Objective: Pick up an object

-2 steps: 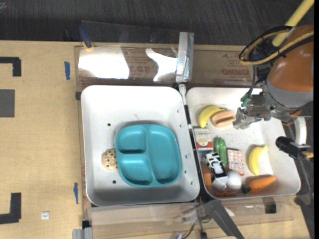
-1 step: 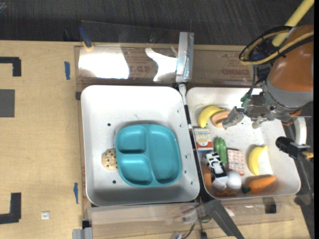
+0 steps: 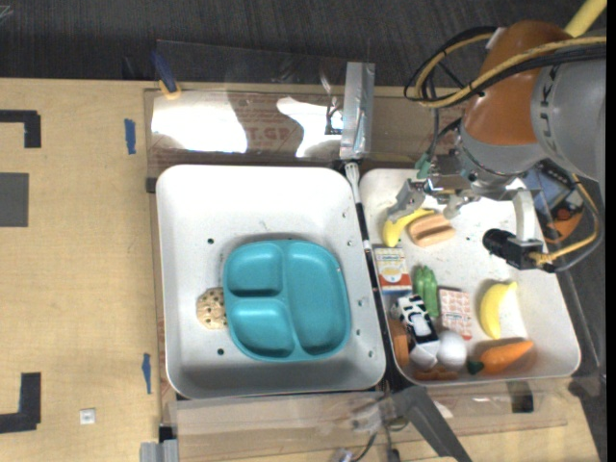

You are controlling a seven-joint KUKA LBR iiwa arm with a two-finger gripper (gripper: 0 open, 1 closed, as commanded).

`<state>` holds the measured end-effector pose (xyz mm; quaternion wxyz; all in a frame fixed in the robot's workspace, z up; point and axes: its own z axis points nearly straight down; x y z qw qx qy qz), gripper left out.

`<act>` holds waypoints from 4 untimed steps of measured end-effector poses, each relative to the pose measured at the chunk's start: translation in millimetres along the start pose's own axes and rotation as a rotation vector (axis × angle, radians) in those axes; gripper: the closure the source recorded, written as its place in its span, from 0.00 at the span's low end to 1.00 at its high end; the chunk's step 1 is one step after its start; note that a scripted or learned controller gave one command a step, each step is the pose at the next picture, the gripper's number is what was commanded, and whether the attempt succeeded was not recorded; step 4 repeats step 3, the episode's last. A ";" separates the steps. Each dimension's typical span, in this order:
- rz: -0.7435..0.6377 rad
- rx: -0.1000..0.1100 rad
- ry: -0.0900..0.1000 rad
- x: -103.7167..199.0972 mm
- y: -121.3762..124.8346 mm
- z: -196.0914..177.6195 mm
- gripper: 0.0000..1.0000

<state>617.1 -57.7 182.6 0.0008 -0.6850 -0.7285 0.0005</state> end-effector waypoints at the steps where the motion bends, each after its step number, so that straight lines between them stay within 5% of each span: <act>1: -0.025 -0.015 -0.003 -35.6 1.8 88.2 0.00; 2: -0.024 -0.022 -0.003 -35.0 3.9 75.9 1.00; 3: 0.030 -0.008 0.002 58.2 4.3 -5.2 1.00; 4: 0.030 -0.008 0.002 58.2 4.3 -5.2 1.00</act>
